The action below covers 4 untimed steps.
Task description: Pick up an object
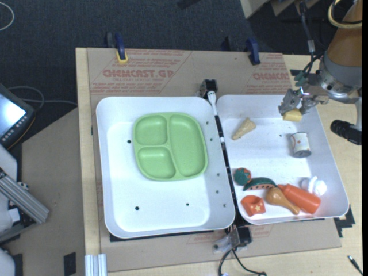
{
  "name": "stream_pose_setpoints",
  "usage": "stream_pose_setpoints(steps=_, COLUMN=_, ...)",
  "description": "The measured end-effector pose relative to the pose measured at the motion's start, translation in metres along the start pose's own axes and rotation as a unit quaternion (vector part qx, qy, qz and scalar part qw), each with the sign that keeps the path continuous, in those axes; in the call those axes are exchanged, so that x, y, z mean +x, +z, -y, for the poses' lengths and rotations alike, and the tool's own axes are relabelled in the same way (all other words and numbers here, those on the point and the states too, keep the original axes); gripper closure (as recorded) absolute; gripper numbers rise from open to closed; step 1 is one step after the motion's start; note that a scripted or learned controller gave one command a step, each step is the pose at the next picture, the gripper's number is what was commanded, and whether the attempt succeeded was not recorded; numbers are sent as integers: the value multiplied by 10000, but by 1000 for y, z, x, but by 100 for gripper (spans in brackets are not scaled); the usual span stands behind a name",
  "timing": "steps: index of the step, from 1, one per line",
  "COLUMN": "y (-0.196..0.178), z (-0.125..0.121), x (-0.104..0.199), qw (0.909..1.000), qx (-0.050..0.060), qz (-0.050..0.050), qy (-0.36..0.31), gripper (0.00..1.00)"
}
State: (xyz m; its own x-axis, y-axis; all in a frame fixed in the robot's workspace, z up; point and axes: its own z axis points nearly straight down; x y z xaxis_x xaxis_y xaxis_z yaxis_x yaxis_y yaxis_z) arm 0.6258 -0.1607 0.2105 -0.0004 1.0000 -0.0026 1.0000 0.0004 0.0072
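Seen from above, the grey two-finger claw [292,109] hangs over the right white bin's [270,148] far corner with a small pale yellow wedge-shaped piece [293,115] clamped between its tips, seemingly just lifted and not yet carried off, its long axis too small to judge.

A small pale-yellow object [292,115] — a rounded lump, its exact kind unclear — is sitting at the far right corner of the right bin [270,148], just under the gripper [290,105]. It is lying well apart from the toy foods clustering along the bin's near edge.
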Motion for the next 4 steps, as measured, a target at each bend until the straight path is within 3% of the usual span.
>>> stream_pose_setpoints(steps=1, y=-16, z=-1, x=0, qw=10000, qx=11, qz=-4, qy=-2, gripper=100)
stream_pose_setpoints(steps=2, y=-13, z=42, x=44, qw=10000, qx=59, qz=-23, qy=-9, gripper=100)
stream_pose_setpoints(steps=3, y=-23, z=65, x=87, qw=10000, qx=48, qz=-25, qy=-19, gripper=100)
stream_pose_setpoints(steps=4, y=-25, z=66, x=80, qw=10000, qx=36, qz=-15, qy=-1, gripper=100)
